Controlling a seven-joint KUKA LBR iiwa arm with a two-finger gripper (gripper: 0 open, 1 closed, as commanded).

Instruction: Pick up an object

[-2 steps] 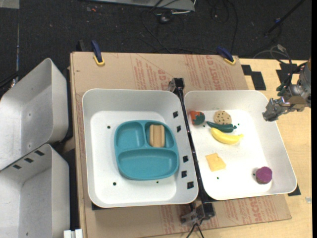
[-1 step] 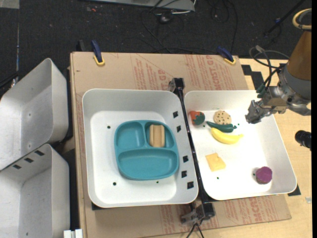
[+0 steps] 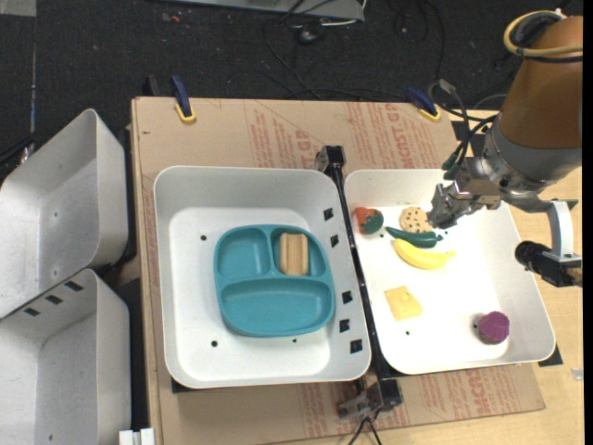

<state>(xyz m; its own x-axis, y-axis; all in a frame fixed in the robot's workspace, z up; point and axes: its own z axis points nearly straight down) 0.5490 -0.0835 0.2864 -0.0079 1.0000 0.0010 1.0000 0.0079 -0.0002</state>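
Red printed lettering on the cardboard sheet [image 3: 278, 128] is illegible.

A cardboard-topped bench [image 3: 278, 128] stands on dark floor [image 3: 83, 44] strewn with cables [image 3: 408, 7].

So the desk [image 3: 278, 128] is basically a sheet of brown cardboard with faded red lettering printed across it, held down at the back edge by two clips with yellow-and-blue handles, one [image 3: 182, 100] toward the left and one [image 3: 424, 102] toward the right. Sitting right on it are the two shallow white bins, left bin [image 3: 176, 276] and right bin [image 3: 533, 313], pushed up side by side with a black strip [image 3: 350, 248] running between them.
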